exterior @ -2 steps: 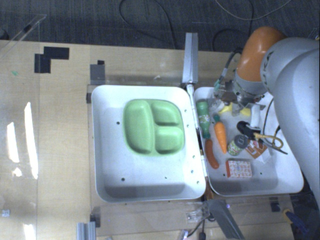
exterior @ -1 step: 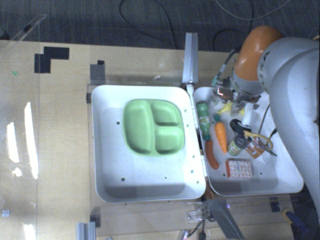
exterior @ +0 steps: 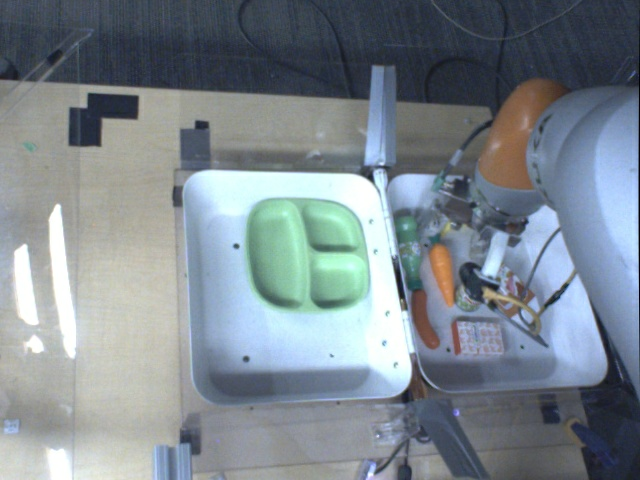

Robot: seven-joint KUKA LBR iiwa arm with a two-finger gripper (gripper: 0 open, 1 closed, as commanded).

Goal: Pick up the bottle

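The green bottle [exterior: 407,240] lies in the right bin [exterior: 575,353], along its left wall and toward the back. My gripper [exterior: 448,211] hangs over the back of that bin, just right of the bottle's far end. The grey wrist and its orange band rise behind it to the right. Nothing shows between gripper and bottle to say they touch.
An orange carrot [exterior: 441,274] lies right of the bottle. A red sausage-shaped thing [exterior: 425,320] lies nearer the front, with a small patterned card [exterior: 478,336] beside it. The left bin [exterior: 205,298] holds a green divided plate [exterior: 306,253].
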